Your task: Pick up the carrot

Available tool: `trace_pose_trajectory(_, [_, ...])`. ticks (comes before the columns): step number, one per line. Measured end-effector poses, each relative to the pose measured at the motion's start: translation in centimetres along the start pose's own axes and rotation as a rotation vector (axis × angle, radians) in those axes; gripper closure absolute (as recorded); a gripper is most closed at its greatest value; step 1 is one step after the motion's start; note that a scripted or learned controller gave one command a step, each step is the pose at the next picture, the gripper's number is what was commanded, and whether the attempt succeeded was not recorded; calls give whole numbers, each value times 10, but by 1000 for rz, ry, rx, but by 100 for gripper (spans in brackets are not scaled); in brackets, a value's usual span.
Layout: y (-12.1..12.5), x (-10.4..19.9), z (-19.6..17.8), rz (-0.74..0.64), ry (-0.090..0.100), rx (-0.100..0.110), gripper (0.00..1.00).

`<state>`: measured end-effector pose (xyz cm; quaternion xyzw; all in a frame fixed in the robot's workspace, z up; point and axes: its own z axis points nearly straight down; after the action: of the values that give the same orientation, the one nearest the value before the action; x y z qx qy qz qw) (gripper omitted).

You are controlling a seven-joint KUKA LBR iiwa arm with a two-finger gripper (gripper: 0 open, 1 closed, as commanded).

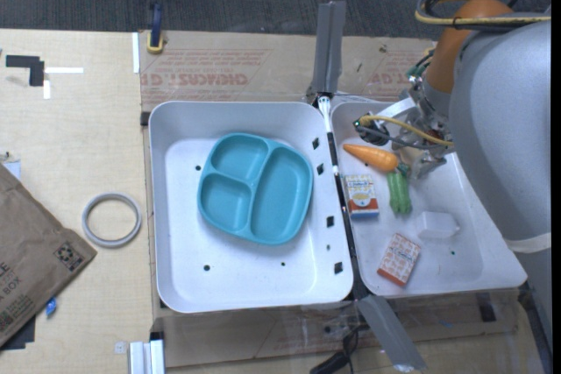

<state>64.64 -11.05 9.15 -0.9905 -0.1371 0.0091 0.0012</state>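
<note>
Reaching in from three o'clock, the arm [504, 127] covers much of the right bin [465, 276], while the left bin [175, 276] carries a blue tray [254, 188]. Its gripper [419, 155] sits low near the right bin's far end, too hidden among cables to tell how the jaws stand. Just at nine o'clock of it lies the carrot [372, 157], its long axis running from ten toward four o'clock, thick end nearest the gripper. A green vegetable [400, 193], a carton [361, 194] and a packet [399, 259] lie toward six o'clock. The grasp likely depends on straddling the carrot across that axis.
</note>
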Motion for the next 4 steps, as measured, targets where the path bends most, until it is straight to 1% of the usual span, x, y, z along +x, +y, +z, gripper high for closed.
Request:
trace_pose_trajectory(1, [0, 0, 0, 1, 0, 0, 0])
trace_pose_trajectory(2, [-10, -4, 5, 71, 8, -1, 0])
trace_pose_trajectory(4, [-10, -4, 5, 72, 9, -1, 0])
